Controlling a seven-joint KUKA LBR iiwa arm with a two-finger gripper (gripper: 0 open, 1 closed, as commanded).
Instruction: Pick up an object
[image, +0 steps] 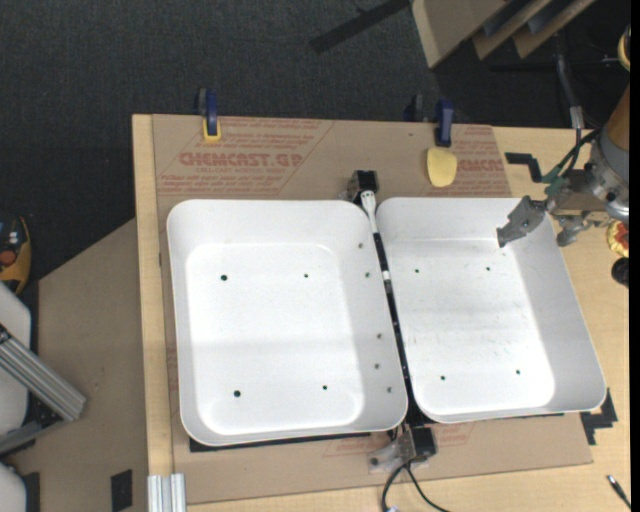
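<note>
My gripper (545, 228) hangs over the far right corner of the right white bin (560, 300), just inside its rim. The two grey fingers (517, 222) are spread apart and the gripper is open, with nothing between them. A small pale yellow object (441, 166) lies on the brown board behind the right bin, outside its rim and to the left of the gripper. The left white bin (190, 300) sits beside the right one.
Both bins rest on a brown board (290, 150) held by two blue clamps (208, 103) at the back edge. A black strip (385, 290) runs between the bins. Cables (400, 470) lie at the front edge. A metal rail (40, 385) stands at far left.
</note>
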